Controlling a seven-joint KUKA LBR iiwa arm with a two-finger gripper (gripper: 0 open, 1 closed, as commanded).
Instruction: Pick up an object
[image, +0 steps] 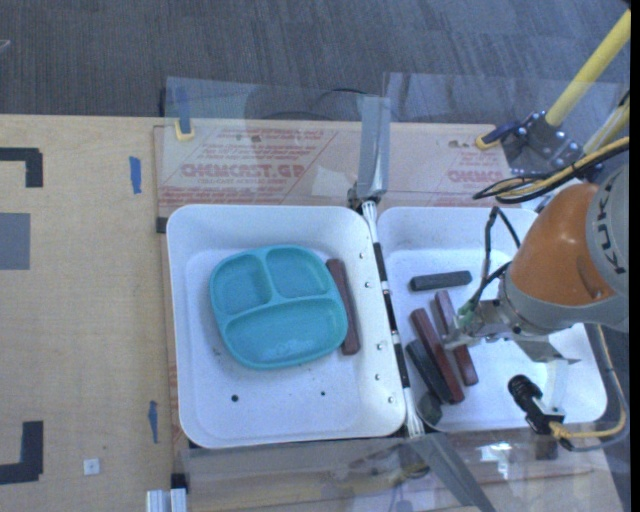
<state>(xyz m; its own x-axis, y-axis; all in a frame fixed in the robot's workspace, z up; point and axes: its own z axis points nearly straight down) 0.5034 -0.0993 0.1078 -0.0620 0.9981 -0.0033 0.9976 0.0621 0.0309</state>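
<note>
bins (200, 330): 2 | teal plate (277, 305): 1, L bin | brown sticks (343, 305): 1 L bin, approx 3 R bin | black bars (440, 282): 2, R bin

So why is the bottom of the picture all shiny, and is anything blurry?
In the camera view, clear plastic sheet at the bottom reflects light as pale glare; the teal plate looks sharp with a soft shadow; the gripper over the brown sticks looks slightly blurred.

A pale plywood tabletop (80, 330), carrying black corner marks and blue tape strips (135, 175), is stretching leftward under even light. Grey carpeted floor (300, 40) is showing along the top edge.
</note>
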